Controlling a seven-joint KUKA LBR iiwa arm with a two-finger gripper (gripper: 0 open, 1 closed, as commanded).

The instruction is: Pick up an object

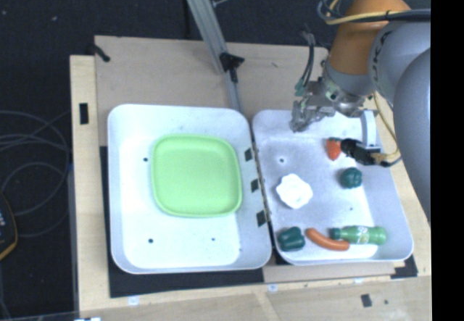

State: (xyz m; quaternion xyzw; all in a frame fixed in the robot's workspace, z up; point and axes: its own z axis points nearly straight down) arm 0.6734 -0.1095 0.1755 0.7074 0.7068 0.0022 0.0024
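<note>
My gripper (301,121) hangs over the far left corner of the right bin (319,167), with nothing visible between its fingers. Below it in that bin lie a white lump (293,190), a small orange-red piece (333,149), a dark green round object (351,178), a dark green pepper-like object (291,239), an orange carrot-like stick (325,240) and a green bottle (359,235) lying on its side. The white lump is the closest, some way toward the front from the gripper.
The left bin (130,240) holds a square light green plate (196,174). A grey metal pole (204,15) slants up from between the bins at the back. The arm's grey body (406,73) covers the right bin's far right corner.
</note>
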